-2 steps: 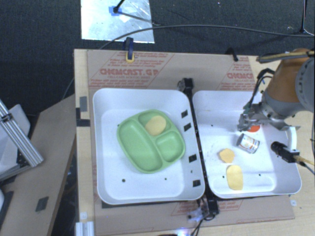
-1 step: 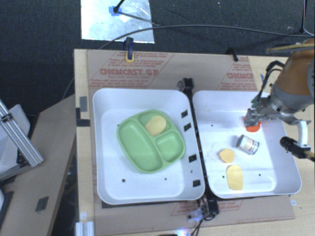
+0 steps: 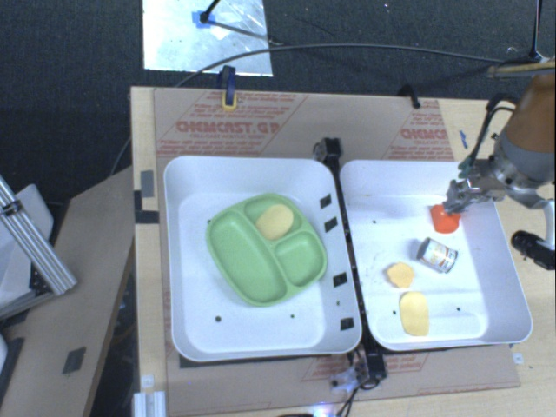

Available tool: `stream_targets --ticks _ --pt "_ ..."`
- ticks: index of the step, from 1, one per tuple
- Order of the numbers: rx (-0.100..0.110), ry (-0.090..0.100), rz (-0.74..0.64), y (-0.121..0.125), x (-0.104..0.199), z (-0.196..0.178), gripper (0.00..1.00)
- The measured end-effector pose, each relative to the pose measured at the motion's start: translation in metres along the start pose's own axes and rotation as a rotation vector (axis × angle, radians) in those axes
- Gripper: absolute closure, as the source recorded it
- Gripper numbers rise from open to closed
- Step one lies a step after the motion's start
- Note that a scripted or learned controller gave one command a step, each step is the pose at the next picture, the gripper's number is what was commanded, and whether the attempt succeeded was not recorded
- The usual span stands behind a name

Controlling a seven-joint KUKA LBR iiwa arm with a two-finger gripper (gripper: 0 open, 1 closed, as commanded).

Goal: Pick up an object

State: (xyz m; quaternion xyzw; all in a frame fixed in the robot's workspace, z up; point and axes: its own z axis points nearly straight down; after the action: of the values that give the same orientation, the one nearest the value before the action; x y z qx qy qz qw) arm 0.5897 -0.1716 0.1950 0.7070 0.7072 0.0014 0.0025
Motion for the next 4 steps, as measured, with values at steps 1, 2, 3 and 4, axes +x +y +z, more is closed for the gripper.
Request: stream_targets --ticks 1,2,3,4 --pt "-0.001 0.000 -0.004 -0.003 0.002 -0.045 1.00" --pt "0.001 0.002 -0.009 0.014 0.060 -0.044 1.00" --pt "0.005 0.004 -0.010 0.011 0.122 -0.043 1.00" --pt "0.003 0.003 -0.009 0.027 0.178 -0.039 1.00"
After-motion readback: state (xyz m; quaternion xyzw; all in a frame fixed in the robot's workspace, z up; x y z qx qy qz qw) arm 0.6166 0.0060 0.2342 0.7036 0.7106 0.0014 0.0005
